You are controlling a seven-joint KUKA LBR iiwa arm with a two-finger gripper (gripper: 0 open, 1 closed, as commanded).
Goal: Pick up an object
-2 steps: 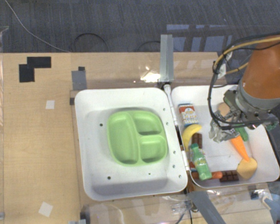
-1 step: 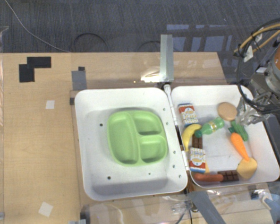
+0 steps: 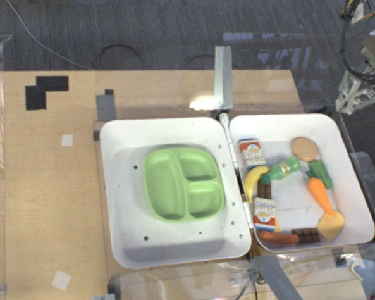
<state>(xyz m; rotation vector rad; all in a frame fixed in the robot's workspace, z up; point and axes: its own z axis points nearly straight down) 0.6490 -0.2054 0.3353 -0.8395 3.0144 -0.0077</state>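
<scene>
At the frame's upper right the gripper (image 3: 356,96) waits, jaws' state unclear; the carrot (image 3: 320,195), lying fairly apart in the right bin (image 3: 347,144), looks easiest.

Light wooden bench (image 3: 58,205), pale grain. Two shallow white bins sit side by side on it toward the right end, touching along a shared middle seam. Left bin (image 3: 127,245) holds a green divided plate; right bin (image 3: 347,168) holds assorted toy food. Black L-shaped patch (image 3: 43,91) on the bench near the far left corner. Small pale square marks: one (image 3: 67,140) left of the bins, another (image 3: 60,280) near the front edge. Grey metal upright (image 3: 223,77) at the far edge, above the seam.
</scene>
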